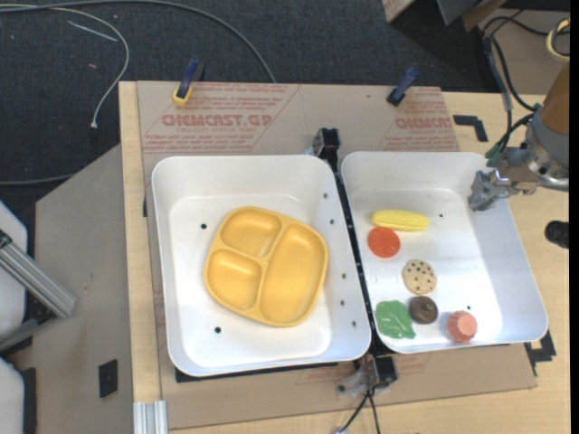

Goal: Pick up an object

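The right bin (507, 269) holds several toy foods: a yellow corn-like piece (400, 221), a red round piece (384, 242), a speckled cookie (419, 277), a green leafy piece (394, 319), a dark brown round piece (423, 310) and a pink piece (462, 325). My gripper (487, 191) hangs over the far right rim of that bin, well to the right of the corn piece. Nothing shows between its fingers.
The left bin (181, 242) holds a yellow divided plate (266, 265). Blue clamps (188, 80) (403, 86) sit at the bench's far edge. Cables run across the dark floor behind the bench.
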Robot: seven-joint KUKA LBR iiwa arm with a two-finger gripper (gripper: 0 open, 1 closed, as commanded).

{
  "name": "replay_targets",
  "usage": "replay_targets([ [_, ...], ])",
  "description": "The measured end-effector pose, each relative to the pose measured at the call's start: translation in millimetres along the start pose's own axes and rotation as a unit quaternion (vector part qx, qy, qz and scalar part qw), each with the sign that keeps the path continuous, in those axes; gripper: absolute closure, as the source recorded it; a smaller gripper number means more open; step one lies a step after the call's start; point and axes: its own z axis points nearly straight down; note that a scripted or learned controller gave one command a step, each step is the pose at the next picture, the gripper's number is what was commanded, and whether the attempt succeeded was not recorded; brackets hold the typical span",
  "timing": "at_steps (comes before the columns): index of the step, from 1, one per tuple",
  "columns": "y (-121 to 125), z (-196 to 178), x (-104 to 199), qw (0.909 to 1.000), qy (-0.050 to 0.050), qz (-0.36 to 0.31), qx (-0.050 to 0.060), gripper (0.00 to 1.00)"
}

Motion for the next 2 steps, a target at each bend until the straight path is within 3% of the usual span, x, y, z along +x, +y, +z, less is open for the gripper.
replay_targets([
  [1,1.5,-28.9,-0.3,1.0000,0.000,0.000,0.000,1.00],
  [2,13.0,-31.7,62.1,1.0000,0.002,-0.003,0.002,1.00],
])
